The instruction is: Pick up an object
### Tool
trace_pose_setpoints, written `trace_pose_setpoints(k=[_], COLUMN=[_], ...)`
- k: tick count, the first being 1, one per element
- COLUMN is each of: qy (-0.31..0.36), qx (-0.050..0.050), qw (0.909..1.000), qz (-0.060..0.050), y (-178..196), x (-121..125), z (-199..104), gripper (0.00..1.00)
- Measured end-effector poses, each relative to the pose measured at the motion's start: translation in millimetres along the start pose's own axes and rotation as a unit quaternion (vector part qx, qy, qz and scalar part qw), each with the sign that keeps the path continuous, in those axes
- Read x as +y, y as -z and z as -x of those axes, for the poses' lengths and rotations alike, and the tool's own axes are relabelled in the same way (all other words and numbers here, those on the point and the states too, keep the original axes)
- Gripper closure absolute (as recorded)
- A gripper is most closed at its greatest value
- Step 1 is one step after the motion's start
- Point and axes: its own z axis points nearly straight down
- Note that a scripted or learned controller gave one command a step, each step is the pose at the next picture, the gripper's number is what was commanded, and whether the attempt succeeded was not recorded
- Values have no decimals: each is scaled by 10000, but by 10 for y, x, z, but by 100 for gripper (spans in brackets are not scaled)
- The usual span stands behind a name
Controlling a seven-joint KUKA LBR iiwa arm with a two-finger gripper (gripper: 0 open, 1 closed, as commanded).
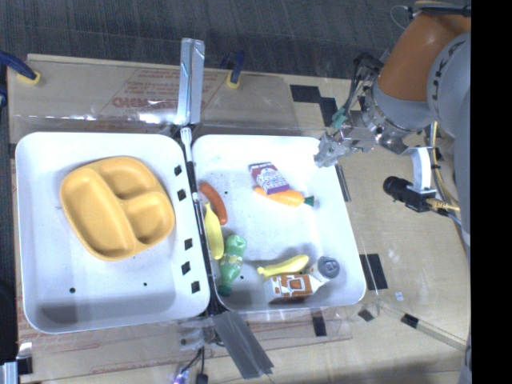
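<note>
So, nearest the camera, at the front of the right bin (324,230), there's a small orange carton (291,286) lying flat with a grey round cap (328,267) just beside it and a banana (284,266) touching the carton's far side. Left of those, a green bottle (230,259) lies against the wall between the bins, and a yellow toy (213,230) (can't tell what it is) runs along that same wall just past it, touching the bottle's far end. A little red sausage (214,202) comes next, right at the yellow one's far tip. Out in the middle of the bin there's a carrot (281,197) on its side, and a purple-and-white packet (270,177) touches it from behind. So everything I could pick is in that right bin, all lying on the floor of it. The left bin (48,282) just has a yellow divided plate (118,206) sitting toward its far half. My gripper (330,150) hangs over the far right corner of the right bin, about over the rim, well apart from the packet and carrot. Honestly can't tell whether it's open or closed from this angle, and I don't see anything in it. Past the bins a grey metal bar (192,78) stands up from the gap between them.
</note>
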Motion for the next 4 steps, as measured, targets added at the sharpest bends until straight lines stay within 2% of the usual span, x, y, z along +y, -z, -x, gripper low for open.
trace_pose_setpoints(k=[1,2,3,4], qy=[-52,-153,1514,934], qx=[-3,1,13,11], qw=[10000,9999,9884,9956], qz=[5,20,-115,-105], y=[-1622,-1608,-1639,-1648], x=[4,97,484,485], z=[-431,-13,-132,-193], gripper=[0,0,0,0])
